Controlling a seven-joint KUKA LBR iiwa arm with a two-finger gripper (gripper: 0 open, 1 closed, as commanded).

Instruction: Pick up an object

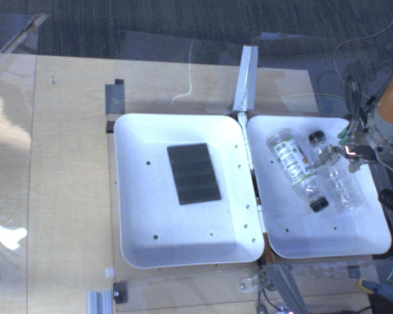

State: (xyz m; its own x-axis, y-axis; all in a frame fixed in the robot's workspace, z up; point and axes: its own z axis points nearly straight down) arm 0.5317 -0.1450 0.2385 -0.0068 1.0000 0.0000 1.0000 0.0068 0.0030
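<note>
- The two bins point(128, 175) are white.
- The flat pad point(194, 173) in the left bin is dark grey with faint bands.
- The bottles point(289, 157) are clear, with black caps point(319, 204) and a white-green label.
- The bench point(65, 175) is pale wood.
- The arm point(390, 103) shows orange.

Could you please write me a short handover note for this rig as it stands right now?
Pincer: over the right edge of the right bin, at the plastic bottles; whether it is open or shut cannot be told.
Things: several clear plastic bottles lie jumbled in the right bin, two with dark caps. A dark flat pad lies alone in the left bin.
Done: nothing visibly lifted.
Left: get a firm grasp on one object and raise it clear of the bin.
</note>
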